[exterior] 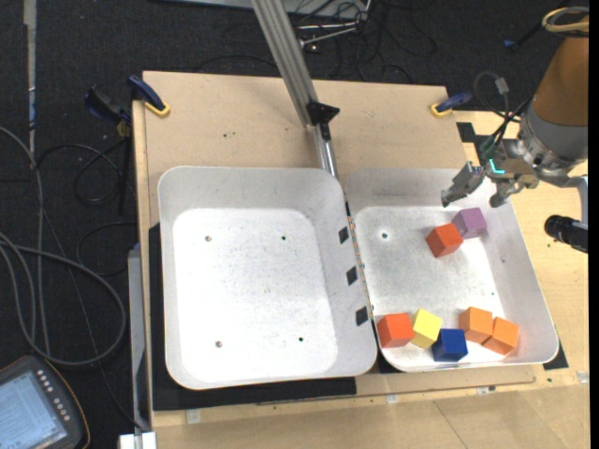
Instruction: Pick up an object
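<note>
Two claw (pixel 480 187) fingers spread, nothing between

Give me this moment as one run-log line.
gripper: open, above right bin's far edge, holding nothing | nearest: purple block, red block touching it | other blocks along near wall | pick: not yet done

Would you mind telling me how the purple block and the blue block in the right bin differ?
The purple block is pale lilac; the blue block is deep blue. The purple block sits in the bin's upper part, close to the end effector, next to one orange-red block; the blue block lies along the near edge among several others. Both are small cubes of similar size.
</note>
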### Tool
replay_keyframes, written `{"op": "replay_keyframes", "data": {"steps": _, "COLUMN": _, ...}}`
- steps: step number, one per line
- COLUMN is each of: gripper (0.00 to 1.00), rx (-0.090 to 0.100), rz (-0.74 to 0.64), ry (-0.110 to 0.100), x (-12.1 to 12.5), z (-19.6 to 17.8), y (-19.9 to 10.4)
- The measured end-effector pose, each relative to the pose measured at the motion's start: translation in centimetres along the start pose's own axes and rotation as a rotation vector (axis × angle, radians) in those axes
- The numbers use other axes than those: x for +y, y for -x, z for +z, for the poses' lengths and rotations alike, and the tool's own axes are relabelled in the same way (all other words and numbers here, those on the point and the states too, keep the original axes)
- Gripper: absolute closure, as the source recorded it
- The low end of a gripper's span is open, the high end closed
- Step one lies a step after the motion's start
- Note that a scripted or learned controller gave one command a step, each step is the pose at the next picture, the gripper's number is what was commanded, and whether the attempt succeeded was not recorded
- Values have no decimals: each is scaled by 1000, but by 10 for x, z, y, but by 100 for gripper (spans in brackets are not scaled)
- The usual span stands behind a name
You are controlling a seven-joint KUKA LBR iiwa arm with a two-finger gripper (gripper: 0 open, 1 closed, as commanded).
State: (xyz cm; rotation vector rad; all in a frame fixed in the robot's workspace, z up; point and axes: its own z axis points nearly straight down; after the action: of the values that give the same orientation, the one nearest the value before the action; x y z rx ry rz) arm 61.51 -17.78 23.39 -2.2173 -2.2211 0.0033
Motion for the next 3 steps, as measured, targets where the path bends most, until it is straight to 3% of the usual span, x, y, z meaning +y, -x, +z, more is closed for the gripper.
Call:
{"op": "replay_keyframes", "data": {"steps": 1, "gripper": 0, "rx": -1, "rz": -1, "ry": 3, "x": 1, "z": -2, "y": 0}}
{"op": "replay_keyframes", "data": {"steps": 3, "gripper": 0, "rx": 0, "rz": -1, "ry": -1, "x": -1, "z": 110, "y": -4}}
